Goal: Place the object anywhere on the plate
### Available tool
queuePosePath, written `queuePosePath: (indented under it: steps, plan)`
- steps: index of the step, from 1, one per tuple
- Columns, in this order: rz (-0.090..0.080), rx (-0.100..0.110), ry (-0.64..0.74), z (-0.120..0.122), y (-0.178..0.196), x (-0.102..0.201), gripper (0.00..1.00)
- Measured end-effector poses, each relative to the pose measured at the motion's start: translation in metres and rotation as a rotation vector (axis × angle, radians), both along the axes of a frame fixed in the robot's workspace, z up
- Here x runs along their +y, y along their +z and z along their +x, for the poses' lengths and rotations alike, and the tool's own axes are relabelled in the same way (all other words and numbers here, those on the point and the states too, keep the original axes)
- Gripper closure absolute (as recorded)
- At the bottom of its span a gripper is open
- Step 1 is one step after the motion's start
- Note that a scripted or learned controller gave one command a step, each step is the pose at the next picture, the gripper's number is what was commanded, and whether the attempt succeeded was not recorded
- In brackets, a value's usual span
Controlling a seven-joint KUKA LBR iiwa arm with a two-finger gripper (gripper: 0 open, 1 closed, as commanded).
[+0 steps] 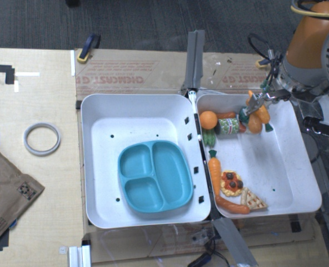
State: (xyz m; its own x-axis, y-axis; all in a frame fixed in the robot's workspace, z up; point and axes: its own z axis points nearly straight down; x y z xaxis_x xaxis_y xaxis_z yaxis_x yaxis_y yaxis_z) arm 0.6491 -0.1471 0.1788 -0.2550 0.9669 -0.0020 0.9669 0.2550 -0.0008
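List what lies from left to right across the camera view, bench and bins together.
Tape ring → left bin → blue plate → orange → small can → gripper

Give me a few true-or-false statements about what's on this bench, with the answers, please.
1. The blue plate lies in the left bin. True.
2. A carrot sits on the blue plate. False: the carrot lies in the right bin, along its left wall.
3. The plate has three compartments. True.
4. The gripper is over the left bin. False: it is at the far end of the right bin, beside a small orange and green toy.
5. A ring of tape lies on the bench left of the bins. True.
6. The orange rests next to the slice of pizza. False: the orange is at the far end, the pizza at the near end.
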Motion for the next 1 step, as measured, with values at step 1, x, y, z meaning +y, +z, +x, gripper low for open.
queuePosePath:
  steps: [1]
  plan:
    - [0.001, 0.001, 0.103, -0.0761, 0.0444, 0.0979, 1.0]
